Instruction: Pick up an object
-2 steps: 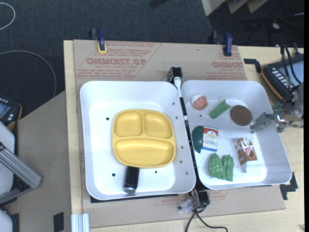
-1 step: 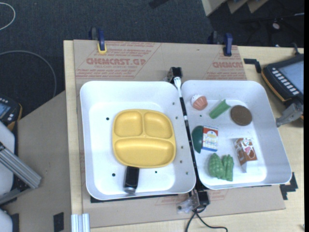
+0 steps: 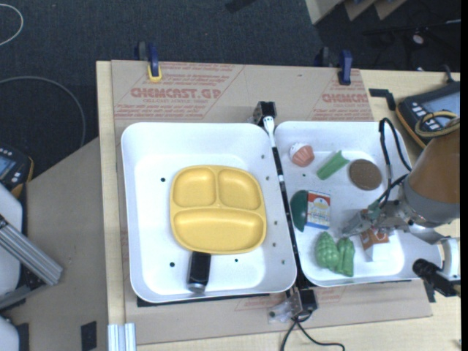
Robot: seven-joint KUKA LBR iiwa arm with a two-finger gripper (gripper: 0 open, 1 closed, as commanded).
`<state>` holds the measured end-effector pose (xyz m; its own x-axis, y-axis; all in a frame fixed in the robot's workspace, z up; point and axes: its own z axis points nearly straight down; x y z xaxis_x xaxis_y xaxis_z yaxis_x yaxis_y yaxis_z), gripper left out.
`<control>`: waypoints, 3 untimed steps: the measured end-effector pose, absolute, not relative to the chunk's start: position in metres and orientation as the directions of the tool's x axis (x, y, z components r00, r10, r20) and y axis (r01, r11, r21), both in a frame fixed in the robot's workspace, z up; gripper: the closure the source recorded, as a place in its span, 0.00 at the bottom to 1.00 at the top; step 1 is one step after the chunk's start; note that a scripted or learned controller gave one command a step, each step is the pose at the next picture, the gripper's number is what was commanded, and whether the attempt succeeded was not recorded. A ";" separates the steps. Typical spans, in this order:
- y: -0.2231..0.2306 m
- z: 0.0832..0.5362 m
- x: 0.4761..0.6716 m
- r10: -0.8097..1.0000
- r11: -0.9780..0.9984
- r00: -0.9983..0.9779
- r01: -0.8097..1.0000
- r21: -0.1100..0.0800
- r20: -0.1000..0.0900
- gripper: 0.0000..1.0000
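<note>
The approach step is judged in hand: the gripper (image 3: 363, 225) is lowered into the right white bin (image 3: 322, 134) beside a small red-brown packet (image 3: 375, 238), its state impossible to tell, so a centred closing is called for next.

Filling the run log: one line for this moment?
arm: over right bin | gripper: low by green toy | grasp: unconfirmed | yellow tray: left bin

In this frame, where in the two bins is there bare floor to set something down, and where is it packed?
Left bin: bare floor runs behind the yellow divided plate and down both its sides; a small black object sits in front of it. Right bin: crowded, with the gripper among a green leafy toy, brown disc and green stick.
</note>
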<state>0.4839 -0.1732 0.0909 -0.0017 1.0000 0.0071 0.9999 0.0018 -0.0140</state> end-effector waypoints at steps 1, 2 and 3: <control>-0.177 0.110 0.487 1.000 -0.002 0.002 1.000 0.002 -0.001 1.00; -0.158 0.292 0.482 1.000 0.004 -0.004 1.000 0.019 -0.005 1.00; -0.215 0.234 0.551 1.000 -0.001 0.001 1.000 0.002 -0.004 1.00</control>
<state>0.5509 -0.2148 0.2345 0.0013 1.0000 -0.0039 1.0000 -0.0013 0.0021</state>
